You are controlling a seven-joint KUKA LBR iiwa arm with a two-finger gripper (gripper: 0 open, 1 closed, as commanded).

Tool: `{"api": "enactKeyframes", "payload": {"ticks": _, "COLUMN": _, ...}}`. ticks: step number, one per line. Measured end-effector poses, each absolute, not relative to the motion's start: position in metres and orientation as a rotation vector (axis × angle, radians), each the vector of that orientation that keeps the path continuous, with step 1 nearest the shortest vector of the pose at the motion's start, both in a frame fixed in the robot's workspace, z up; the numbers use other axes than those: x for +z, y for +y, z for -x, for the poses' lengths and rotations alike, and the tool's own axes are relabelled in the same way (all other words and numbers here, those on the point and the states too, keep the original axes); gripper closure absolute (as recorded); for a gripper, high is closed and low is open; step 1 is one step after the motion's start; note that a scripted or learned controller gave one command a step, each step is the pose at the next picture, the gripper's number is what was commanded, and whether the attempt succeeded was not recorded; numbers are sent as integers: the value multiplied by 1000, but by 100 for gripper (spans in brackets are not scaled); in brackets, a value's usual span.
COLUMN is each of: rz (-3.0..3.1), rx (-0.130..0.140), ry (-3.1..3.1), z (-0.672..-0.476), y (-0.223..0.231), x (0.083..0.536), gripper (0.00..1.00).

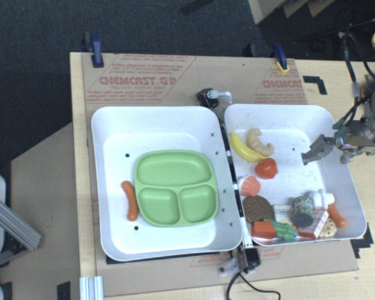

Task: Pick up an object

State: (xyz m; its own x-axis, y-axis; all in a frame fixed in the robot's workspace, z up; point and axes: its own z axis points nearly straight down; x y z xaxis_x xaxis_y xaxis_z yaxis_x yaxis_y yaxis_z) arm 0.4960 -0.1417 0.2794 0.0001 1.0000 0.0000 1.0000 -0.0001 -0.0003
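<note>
Toys crowd the right bin: a banana touching a tan peanut, a tomato just below them, a pink piece, a brown patty, and a jumble along the front wall with a small carrot at its right end. The banana's long axis runs diagonally, upper left to lower right. The gripper hovers at the bin's right side, nothing in it; whether its fingers are spread or closed cannot be told. The left bin holds a green tray with a sausage beside it, lying nearly front to back.
</note>
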Motion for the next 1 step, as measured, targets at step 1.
{"api": "enactKeyframes", "payload": {"ticks": 1, "rz": 2209, "rx": 8, "ry": -2218, "z": -539, "y": -108, "x": 159, "gripper": 0}}
